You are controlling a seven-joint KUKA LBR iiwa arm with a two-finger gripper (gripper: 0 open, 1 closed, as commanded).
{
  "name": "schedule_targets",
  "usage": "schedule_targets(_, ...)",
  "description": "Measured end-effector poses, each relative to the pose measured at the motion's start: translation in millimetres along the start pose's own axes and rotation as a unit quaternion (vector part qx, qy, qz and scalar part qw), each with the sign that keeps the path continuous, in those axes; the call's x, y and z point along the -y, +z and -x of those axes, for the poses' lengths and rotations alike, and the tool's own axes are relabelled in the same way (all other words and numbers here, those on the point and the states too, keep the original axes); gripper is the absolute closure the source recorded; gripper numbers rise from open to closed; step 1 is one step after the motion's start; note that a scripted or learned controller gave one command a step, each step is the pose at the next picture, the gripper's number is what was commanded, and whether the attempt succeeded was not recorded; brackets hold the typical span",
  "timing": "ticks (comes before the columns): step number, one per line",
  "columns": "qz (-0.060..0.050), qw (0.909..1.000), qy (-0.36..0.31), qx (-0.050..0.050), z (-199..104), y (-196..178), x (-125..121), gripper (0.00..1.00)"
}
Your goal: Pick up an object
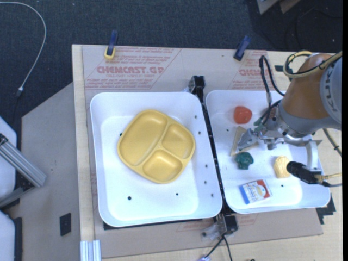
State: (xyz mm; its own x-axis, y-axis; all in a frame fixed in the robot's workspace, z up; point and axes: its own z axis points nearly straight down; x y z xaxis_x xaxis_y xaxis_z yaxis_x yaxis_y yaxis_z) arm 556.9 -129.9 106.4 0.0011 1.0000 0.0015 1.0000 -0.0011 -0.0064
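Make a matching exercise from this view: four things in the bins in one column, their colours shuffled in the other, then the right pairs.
Things:
1. divided plate in the left bin
2. ball at the far end of the right bin
3. small lumpy object just below the gripper
4. small packet near the right bin's front edge

Colours:
A. dark green
B. yellow
C. white with red and blue
D. orange-red

Pairs: 1-B, 2-D, 3-A, 4-C

Right bin (228,200) holds red ball (242,114), green lump (244,159), yellow piece (280,166), perhaps a card (255,191).
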Motion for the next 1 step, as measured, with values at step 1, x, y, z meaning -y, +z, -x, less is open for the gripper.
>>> schedule_targets(1, 0.003, 1.0, -0.001, -0.001, -0.6, 18.0, -2.2, 0.0)
